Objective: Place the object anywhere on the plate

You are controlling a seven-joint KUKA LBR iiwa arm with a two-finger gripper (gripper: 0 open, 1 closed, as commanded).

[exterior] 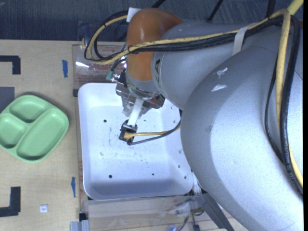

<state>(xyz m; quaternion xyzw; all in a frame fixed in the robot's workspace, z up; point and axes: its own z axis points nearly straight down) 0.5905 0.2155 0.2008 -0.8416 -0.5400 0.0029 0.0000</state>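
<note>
A green plate (pixel 32 127) with three compartments lies on the wooden bench, left of the white bin (pixel 96 177). Nothing rests in its compartments. My gripper (pixel 138 99) hangs below the orange wrist band over the bin's back middle, well to the right of the plate. The wrist and the grey arm cover it from above, so I cannot make out anything held in it. Small dark specks dot the bin's floor.
The big grey arm body covers the right half of the scene and the bin's right side. Black corner marks and blue tape strips lie on the bench around the plate. Cables loop behind the wrist at the bin's back edge.
</note>
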